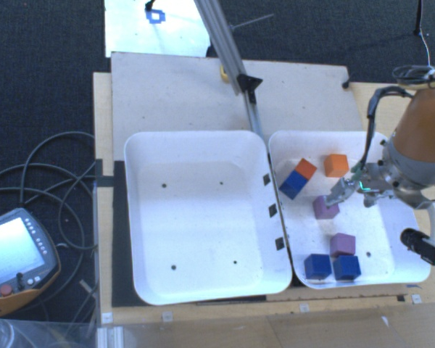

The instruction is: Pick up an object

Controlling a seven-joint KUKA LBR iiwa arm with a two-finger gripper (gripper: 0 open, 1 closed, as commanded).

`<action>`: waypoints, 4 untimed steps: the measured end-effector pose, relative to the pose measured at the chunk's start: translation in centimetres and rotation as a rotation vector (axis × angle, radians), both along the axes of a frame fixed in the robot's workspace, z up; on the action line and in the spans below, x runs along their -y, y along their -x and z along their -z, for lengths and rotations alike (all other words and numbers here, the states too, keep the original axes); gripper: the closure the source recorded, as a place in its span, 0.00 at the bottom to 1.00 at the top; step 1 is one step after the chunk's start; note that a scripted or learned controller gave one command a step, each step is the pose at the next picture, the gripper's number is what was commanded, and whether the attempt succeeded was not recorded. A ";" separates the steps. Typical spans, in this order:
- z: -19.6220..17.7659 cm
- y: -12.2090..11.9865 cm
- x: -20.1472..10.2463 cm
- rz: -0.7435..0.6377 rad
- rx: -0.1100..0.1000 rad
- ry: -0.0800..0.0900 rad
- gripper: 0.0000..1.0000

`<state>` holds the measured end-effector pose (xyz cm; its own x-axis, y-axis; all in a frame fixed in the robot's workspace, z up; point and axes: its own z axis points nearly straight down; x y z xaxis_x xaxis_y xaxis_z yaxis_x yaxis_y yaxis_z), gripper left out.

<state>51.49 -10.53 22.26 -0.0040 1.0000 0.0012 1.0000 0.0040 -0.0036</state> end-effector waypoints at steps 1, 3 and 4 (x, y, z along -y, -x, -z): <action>-0.2 -0.1 0.0 0.001 0.005 0.001 0.00; 8.7 0.4 1.3 0.003 0.001 0.000 0.00; 13.4 0.4 1.2 0.002 0.002 0.001 0.00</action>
